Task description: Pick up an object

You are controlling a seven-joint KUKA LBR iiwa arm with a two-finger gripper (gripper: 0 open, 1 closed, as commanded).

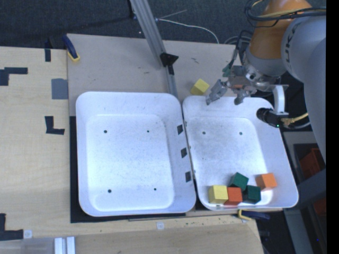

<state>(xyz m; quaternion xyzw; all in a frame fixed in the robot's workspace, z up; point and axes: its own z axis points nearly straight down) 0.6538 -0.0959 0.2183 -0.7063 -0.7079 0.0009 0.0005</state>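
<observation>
My gripper point(226, 95) hangs over the far rim of the right bin point(275, 142), its two fingers spread apart with nothing between them. A yellow block point(201, 86) lies on the bench just left of the gripper, outside the bins. In the right bin's near corner sit a yellow block point(217, 193), a red-orange block point(233, 196), two green blocks point(240, 180) point(252, 193) and an orange block point(266, 181), well below the gripper.
The left bin point(130, 152) stands beside the right one. A slanted metal rail point(151, 30) with a black clamp point(168, 60) runs down to the gap between the bins. The grey arm with its orange band point(278, 25) fills the upper right.
</observation>
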